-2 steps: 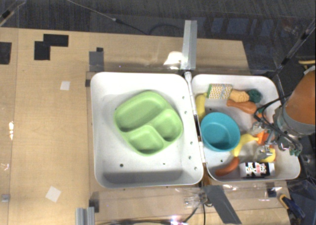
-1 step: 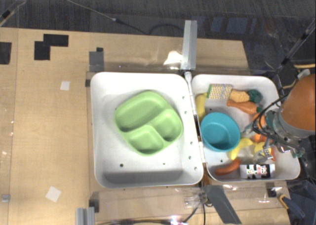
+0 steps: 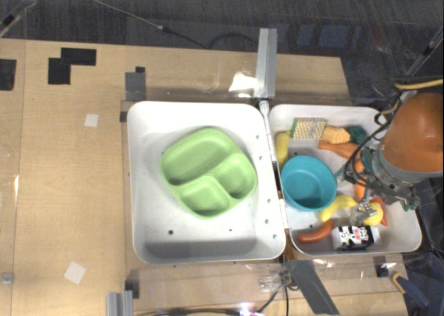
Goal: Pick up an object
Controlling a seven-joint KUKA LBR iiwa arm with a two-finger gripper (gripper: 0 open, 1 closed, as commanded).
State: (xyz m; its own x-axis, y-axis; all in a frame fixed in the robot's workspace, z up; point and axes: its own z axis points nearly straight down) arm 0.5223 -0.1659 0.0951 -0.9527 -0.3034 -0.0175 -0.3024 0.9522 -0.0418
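A green divided plate point(image 3: 208, 171) is seen lying tilted in the left bin point(image 3: 149, 238) on the desk point(image 3: 62, 190). The right bin point(image 3: 409, 238) is crowded: a blue bowl point(image 3: 308, 181) is set near its left wall, with a yellow banana-like piece point(image 3: 338, 204) just beside it, a red sausage point(image 3: 313, 234) at the front edge, and a small black-and-white box point(image 3: 355, 236) nearby. The claw point(image 3: 364, 209) is lowered over this clutter, just above the box; whether it is open or closed cannot be told, as it is blurred and partly hidden by the orange band point(image 3: 416, 134).
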